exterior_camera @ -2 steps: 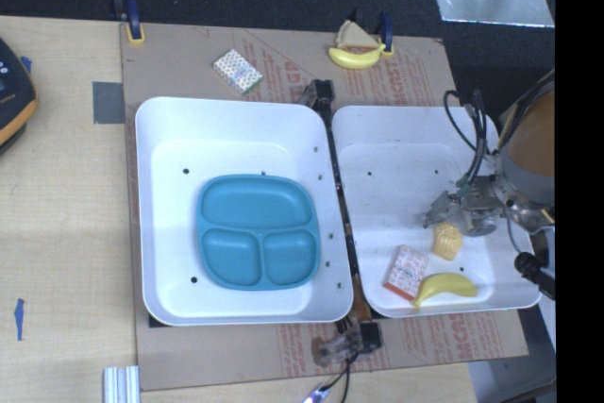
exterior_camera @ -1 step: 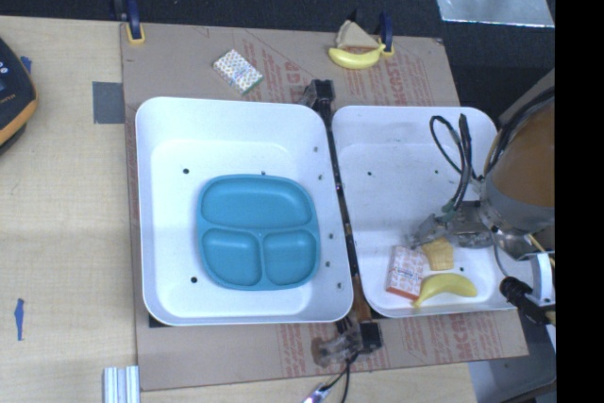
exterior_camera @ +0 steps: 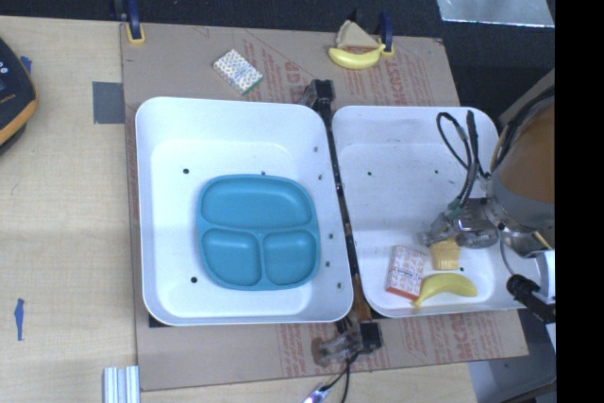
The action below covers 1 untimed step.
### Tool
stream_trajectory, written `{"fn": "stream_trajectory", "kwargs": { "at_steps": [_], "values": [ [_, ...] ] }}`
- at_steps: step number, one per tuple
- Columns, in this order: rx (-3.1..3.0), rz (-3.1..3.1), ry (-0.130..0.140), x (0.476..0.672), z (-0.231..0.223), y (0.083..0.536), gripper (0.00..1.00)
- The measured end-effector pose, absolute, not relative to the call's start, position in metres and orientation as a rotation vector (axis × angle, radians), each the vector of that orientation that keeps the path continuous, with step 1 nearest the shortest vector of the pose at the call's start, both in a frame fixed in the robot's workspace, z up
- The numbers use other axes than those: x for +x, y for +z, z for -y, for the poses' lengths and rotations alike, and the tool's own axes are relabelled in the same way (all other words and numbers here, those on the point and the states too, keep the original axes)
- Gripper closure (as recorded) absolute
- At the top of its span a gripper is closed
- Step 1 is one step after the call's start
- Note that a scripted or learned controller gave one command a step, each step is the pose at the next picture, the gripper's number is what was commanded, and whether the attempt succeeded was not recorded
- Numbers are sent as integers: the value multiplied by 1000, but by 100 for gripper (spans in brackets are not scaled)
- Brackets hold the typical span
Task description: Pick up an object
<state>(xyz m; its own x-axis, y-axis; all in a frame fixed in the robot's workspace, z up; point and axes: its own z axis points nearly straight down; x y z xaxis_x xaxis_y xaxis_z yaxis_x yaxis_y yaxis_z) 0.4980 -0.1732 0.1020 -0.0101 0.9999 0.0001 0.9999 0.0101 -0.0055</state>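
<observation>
Two white bins side by side on a cardboard sheet atop the bench (exterior_camera: 66,203). At the bench's left edge, a black and orange device (exterior_camera: 11,99). On the cardboard behind the left bin (exterior_camera: 156,203), a small patterned packet (exterior_camera: 237,70); farther right along the same back edge, a banana (exterior_camera: 355,58) touching a tan wedge (clamped region). The left bin holds a blue divided plate (exterior_camera: 257,230), lying flat near the bin's middle. The right bin (exterior_camera: 396,156) holds three items in its front right corner: a red and white card (exterior_camera: 408,272), a second banana (exterior_camera: 446,287) just right of it by the front wall, and a yellow block (exterior_camera: 444,254) just behind the banana. The gripper (exterior_camera: 460,226) stands over the block, low in the bin, cables looping behind it; its finger spacing cannot be judged from this angle, nor whether it touches the block. The arm (exterior_camera: 528,160) enters from the right edge.
</observation>
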Motion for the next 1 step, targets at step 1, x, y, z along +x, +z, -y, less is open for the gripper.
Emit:
{"fn": "stream_trajectory", "kwargs": {
  "at_steps": [1],
  "values": [
    [-2212,2228,3,543,101,95,100]
  ]
}}
